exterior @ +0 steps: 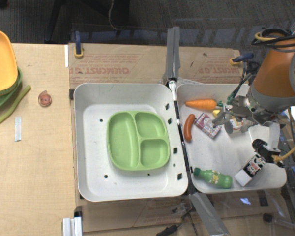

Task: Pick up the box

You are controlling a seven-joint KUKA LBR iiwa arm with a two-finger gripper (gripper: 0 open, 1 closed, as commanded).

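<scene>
From the overhead camera view, you see the box (206, 125) lying flat in the right bin (221, 161), beside the sausage (188, 127) and below the carrot (201, 103). Your tool (227, 122) hovers just right of it, likely lining up a grasp; how it is set, you cannot tell.

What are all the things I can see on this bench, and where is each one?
White bins: 2, white, side by side on the bench.
Divided plate: 1, light green, in the left bin.
Carrot: 1, orange, top of the right bin.
Sausage: 1, red-orange, right bin's left side.
Box: 1, red and white, right bin, beside the sausage.
Bottle: 1, green, right bin's lower edge.
Black and white object: 1, right bin's lower right.
Stacked plates: yellow on green, far left.
Arm: 1, grey and orange, right.
Gripper: 1, above the right bin, next to the box.
</scene>
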